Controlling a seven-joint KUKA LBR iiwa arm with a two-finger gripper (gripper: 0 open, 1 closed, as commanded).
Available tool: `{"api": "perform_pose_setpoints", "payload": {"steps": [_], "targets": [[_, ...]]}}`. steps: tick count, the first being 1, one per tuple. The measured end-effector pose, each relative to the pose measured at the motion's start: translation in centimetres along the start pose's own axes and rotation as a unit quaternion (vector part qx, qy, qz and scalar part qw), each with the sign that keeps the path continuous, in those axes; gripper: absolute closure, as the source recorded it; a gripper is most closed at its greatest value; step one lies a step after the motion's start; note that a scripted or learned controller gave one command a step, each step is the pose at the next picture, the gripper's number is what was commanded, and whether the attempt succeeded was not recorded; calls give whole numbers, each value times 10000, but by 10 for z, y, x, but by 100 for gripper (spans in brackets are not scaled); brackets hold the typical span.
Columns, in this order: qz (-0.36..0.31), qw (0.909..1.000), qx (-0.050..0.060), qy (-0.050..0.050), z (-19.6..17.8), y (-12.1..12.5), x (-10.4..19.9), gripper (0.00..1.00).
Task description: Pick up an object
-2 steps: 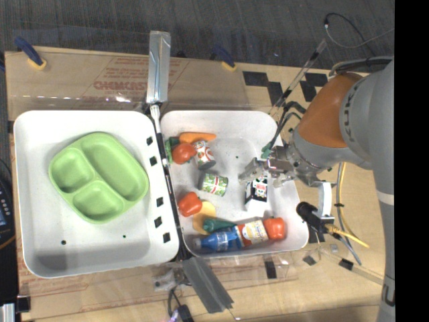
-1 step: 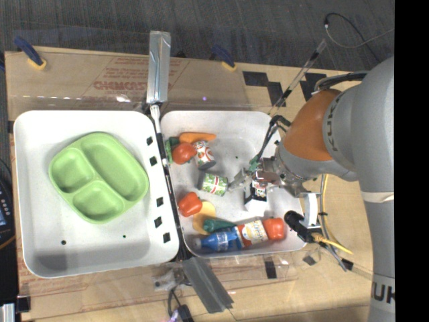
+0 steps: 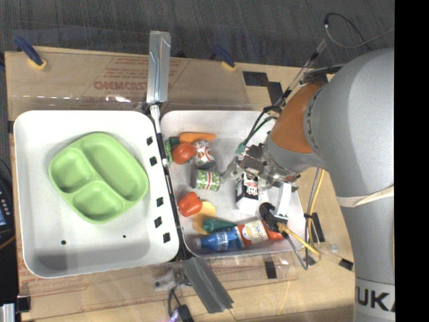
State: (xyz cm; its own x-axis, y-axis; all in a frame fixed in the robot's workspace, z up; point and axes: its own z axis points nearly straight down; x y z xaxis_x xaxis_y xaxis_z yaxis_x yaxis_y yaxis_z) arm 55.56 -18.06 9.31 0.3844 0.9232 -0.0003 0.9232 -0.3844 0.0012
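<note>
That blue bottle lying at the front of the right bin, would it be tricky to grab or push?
Probably. The blue bottle lies on its side, so its round body would likely roll if nudged. Its smooth, shiny surface may slip. It looks like light plastic, and the bin's front wall beside it leaves little room.

Green plate (image 3: 99, 175), white bins (image 3: 40, 240), blue bottle (image 3: 218, 241), orange carrot (image 3: 196, 137).

One camera, fixed above the bench (image 3: 80, 290), looks down at a slant on both bins: the left bin (image 3: 40, 247) sits beside the right bin (image 3: 228, 123), both fully in frame, with the arm (image 3: 348, 133) entering from the right
</note>
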Motion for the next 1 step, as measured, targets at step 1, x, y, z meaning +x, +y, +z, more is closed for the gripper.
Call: {"api": "perform_pose_setpoints", "payload": {"steps": [1], "targets": [[-22,10000,14,4,-9,0,1,100]]}}
